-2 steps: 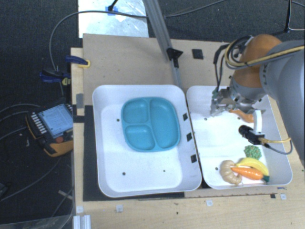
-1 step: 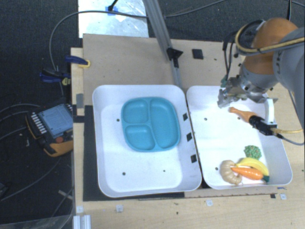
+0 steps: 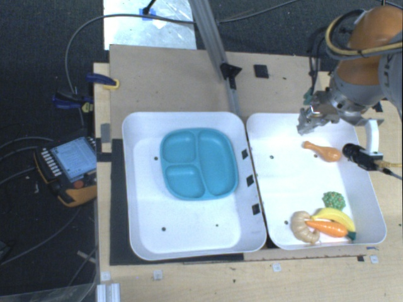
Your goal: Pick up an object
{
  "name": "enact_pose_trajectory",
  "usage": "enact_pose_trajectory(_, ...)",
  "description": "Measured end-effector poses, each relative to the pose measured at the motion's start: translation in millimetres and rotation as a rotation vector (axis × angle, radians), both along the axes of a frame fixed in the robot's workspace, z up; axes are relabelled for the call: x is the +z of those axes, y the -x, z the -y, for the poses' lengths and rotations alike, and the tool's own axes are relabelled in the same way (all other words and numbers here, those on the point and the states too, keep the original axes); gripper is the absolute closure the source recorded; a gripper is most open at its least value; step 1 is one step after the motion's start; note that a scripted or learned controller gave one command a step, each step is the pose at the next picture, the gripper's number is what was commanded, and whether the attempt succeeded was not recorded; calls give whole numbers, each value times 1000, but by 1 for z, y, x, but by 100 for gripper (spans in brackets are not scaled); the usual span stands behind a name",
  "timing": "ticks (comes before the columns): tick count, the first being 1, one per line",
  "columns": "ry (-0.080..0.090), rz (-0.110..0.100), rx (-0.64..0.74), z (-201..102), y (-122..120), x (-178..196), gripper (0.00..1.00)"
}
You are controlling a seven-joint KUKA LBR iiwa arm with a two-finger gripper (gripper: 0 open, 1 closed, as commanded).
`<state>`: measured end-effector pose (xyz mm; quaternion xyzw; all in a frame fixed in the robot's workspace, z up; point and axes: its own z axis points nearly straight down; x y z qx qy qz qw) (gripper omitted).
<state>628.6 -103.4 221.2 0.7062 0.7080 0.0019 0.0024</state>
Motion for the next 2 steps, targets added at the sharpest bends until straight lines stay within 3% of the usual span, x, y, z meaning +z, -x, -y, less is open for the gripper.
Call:
enact_pose_trajectory(1,0,0,2,0,-1,36,100)
enact_pose_trajectory(2,-2,-2,8,-55,-11,38,100)
